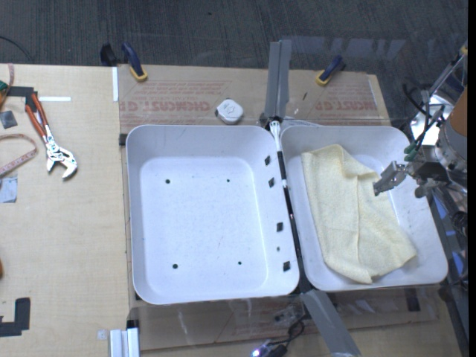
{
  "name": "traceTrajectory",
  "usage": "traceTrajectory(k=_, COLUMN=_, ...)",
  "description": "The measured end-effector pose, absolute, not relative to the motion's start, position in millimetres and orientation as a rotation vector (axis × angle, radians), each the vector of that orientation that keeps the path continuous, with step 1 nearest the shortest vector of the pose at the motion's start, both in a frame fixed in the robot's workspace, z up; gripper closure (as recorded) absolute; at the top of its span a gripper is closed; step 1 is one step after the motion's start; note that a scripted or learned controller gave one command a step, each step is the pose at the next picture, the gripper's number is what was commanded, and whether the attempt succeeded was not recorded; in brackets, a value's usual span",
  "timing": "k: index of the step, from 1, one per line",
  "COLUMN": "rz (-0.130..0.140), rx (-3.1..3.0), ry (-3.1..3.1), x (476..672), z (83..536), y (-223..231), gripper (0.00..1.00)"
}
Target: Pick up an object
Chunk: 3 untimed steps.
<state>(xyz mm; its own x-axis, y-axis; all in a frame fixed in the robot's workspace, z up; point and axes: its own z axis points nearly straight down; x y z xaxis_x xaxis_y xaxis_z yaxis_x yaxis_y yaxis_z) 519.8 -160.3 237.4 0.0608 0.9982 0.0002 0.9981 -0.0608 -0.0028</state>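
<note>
Gripper [405,178]: hanging over the right side of the right bin, reaching in from the right; two fingers are spreading apart — one [387,178] sticking out left over the towel's edge, the other [425,188] sitting further right. Nothing is showing between them.
Towel [357,213]: pale yellow cloth, lying crumpled in the right bin, running from the far-left part toward the near-right corner; folds are bunching along its middle.
Right bin [424,270]: shallow, white, holding the towel; bare floor is showing on its right side under the gripper.
Left bin [201,214]: white, sitting just beside the right bin, touching along the shared edge; small dark dots are showing on its floor.
Bench [67,259]: light wood, bearing both bins.
Wrench [50,143]: orange-handled, lying on the bench well left of the bins.
Clamps: blue-and-yellow one [134,62] and another [329,70] — gripping the far edge.
Round white disc [230,111]: sitting just beyond the left bin's far rim.
</note>
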Motion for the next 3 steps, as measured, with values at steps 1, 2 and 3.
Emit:
traceTrajectory(k=1, rz=0.005, rx=-2.588, ry=-1.780, x=581.4, z=217.1, y=-158.9, gripper=0.00)
traceTrajectory(k=2, rz=0.005, rx=-2.683, ry=-1.631, x=526.9, z=151.1, y=-190.9, gripper=0.00)
traceTrajectory(k=3, rz=0.002, rx=-2.521, ry=-1.875, x=590.9, z=113.6, y=-153.7, gripper=0.00)
